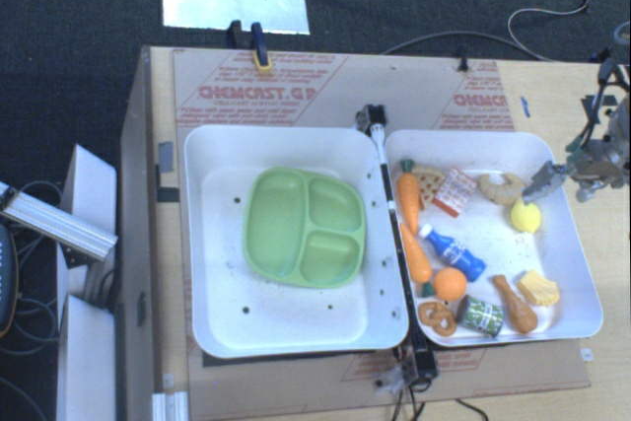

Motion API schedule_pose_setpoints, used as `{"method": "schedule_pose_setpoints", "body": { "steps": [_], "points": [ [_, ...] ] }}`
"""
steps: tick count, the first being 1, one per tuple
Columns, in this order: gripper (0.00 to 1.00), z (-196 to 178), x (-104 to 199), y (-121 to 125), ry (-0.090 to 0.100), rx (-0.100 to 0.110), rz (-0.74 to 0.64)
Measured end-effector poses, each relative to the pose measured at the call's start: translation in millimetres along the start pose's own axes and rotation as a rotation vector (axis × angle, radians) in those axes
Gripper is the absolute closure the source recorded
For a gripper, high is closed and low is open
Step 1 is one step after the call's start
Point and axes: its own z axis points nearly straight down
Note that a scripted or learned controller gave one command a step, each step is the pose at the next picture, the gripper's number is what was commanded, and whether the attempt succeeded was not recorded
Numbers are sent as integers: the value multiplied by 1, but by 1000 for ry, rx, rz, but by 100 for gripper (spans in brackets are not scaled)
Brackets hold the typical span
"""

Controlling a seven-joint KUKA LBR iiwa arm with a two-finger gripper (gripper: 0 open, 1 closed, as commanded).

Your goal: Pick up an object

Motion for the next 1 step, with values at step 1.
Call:
{"method": "schedule_pose_setpoints", "body": {
  "steps": [1],
  "points": [
    [0, 98, 48, 21, 1, 2, 0]
  ]
}}
